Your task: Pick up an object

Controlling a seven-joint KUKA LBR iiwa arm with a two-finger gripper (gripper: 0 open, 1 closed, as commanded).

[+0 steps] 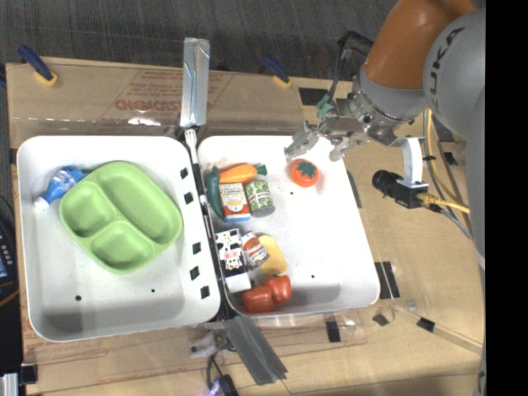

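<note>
- Tomato toy (304, 172) lies in the right bin (346, 246), far side.
- Pincer (318, 145) hovers just above it, fingers spread apart, holding nothing.
- Green tray (120, 215) fills the left bin (41, 304).

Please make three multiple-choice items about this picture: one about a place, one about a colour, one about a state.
1. Where does the green divided plate lie?
A. left bin
B. right bin
C. on the bench

2. What colour is the small round toy below the gripper?
A. blue
B. orange-red
C. white

3. What is between the gripper's fingers?
A. the plate
B. a can
C. nothing

Answers: 1 A, the plate rests inside the left bin. 2 B, it is orange-red with a green top. 3 C, the fingers stand open above the right bin.
</note>
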